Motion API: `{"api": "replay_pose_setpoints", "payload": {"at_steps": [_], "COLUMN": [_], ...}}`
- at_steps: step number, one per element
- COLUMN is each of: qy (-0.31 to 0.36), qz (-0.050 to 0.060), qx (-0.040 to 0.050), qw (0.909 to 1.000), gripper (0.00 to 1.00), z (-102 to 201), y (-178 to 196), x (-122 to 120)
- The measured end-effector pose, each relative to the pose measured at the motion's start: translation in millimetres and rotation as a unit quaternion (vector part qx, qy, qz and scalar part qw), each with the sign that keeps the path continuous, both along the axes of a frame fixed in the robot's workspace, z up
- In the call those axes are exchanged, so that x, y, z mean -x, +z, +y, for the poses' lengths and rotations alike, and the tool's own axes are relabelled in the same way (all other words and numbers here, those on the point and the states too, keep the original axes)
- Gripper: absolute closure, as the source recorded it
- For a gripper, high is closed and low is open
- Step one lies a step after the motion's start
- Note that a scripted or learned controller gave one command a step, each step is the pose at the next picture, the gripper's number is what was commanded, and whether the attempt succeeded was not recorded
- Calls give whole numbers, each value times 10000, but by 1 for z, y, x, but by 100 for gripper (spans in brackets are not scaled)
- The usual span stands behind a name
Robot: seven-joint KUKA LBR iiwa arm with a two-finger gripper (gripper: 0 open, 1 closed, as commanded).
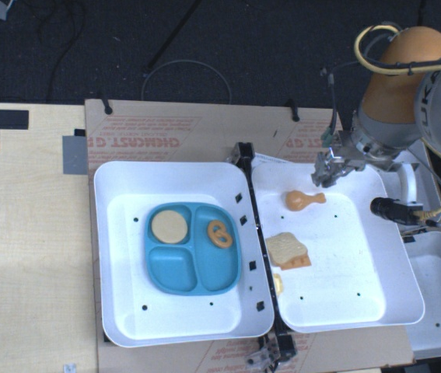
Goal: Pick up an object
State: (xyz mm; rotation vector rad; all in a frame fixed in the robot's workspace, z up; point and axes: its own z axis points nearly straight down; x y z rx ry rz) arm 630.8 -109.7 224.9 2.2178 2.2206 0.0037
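1. We see two shallow white plastic bins side by side: the left bin (127, 208) bears a blue three-compartment plastic tray (193, 274), and the right bin (360, 286) lies under our grey arm with its orange band (411, 53).
2. We judge the step to be the approach: our two-finger gripper (327, 173) hovers over the right bin's far rim, carrying nothing that we can see; whether its fingers are spread or pressed together we cannot tell.
3. The nearest candidate is a small orange drumstick-shaped toy (304, 200), lying in the right bin's far half, near the gripper.
4. A tan sandwich-like toy wedge (288, 251) lies nearer the dividing wall, apart from the drumstick.
5. The next move calls for coming in over the drumstick and down; open floor surrounds it, though the far rim is close.
6. The tray holds a round tan biscuit-like disc (169, 226) and a small brown pretzel toy (220, 234), in separate compartments.
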Motion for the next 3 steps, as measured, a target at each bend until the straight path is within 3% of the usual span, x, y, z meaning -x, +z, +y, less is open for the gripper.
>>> {"api": "replay_pose_setpoints", "payload": {"at_steps": [1, 3], "qy": [1, 16], "qz": [24, 44], "qx": [-5, -17], "qw": [10000, 10000], "gripper": [100, 100], "z": [-1, 107], "y": [10, 18], "x": [0, 39]}}
